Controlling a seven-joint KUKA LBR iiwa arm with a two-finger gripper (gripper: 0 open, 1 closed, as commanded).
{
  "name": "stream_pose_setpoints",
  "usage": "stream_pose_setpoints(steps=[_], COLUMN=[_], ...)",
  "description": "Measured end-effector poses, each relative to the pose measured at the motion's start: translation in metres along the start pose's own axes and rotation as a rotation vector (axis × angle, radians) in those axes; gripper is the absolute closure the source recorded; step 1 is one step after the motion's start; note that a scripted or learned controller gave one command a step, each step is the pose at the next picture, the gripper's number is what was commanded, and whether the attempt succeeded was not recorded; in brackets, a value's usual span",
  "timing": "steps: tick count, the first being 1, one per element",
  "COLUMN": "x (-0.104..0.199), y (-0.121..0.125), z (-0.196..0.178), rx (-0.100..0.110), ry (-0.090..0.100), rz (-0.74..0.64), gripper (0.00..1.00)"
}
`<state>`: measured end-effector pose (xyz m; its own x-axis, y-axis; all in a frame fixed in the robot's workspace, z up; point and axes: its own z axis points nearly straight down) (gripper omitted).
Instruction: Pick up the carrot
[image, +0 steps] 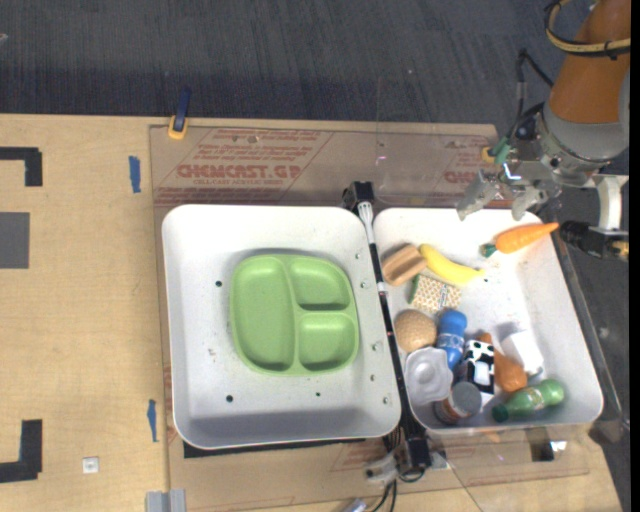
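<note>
The carrot (524, 238) lay in the right bin (580, 330), near its far right corner, long axis running roughly left to right with the green top at the left end and the tip tilted up toward the wall. The gripper (502, 195) hung just above and to the carrot's left — apart from it, holding nothing. Its fingers looked parted, though glare made that hard to judge.

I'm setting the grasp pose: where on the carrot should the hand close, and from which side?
Grip the carrot at mid-body, from above, fingers across its narrow width. It lies flat, orange tip toward the right wall, green top toward the banana, with room on both long sides.
</note>
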<state>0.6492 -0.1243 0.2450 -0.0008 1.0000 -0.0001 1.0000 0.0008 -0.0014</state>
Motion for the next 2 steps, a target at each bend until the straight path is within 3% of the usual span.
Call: stream_pose_setpoints(steps=[1, 2], x=[-0.065, -0.077], y=[-0.003, 0.012], z=[0.033, 0.093], rx=[0.006, -0.010], ry=[-0.001, -0.004], rz=[0.053, -0.098], gripper=[0.00, 0.00])
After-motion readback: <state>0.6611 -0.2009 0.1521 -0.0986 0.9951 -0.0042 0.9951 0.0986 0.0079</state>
